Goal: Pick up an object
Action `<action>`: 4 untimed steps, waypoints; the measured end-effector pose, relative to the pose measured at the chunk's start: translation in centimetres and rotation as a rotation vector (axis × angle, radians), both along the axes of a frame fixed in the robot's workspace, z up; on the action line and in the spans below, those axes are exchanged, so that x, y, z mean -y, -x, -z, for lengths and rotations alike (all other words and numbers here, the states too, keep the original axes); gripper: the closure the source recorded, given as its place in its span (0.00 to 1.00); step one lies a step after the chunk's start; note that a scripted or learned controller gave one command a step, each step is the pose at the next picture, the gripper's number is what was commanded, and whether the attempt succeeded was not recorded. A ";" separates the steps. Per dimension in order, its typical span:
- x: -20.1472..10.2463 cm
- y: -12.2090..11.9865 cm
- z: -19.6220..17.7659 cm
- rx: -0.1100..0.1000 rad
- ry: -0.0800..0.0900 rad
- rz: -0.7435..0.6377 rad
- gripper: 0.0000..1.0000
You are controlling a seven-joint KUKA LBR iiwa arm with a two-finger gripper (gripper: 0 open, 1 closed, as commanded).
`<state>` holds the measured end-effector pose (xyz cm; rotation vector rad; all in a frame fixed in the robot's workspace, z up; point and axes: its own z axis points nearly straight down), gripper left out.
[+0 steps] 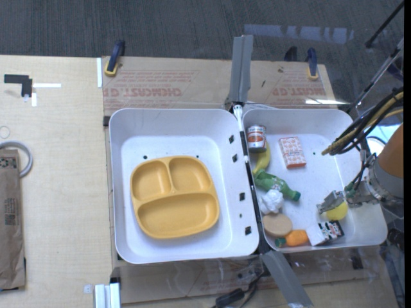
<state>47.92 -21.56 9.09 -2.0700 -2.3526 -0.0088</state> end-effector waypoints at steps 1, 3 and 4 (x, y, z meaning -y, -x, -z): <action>0.6 0.1 -0.9 0.001 0.010 0.008 1.00; 0.7 -1.5 -7.8 0.004 0.010 -0.324 1.00; -4.5 -6.4 -13.9 0.004 0.010 -0.360 1.00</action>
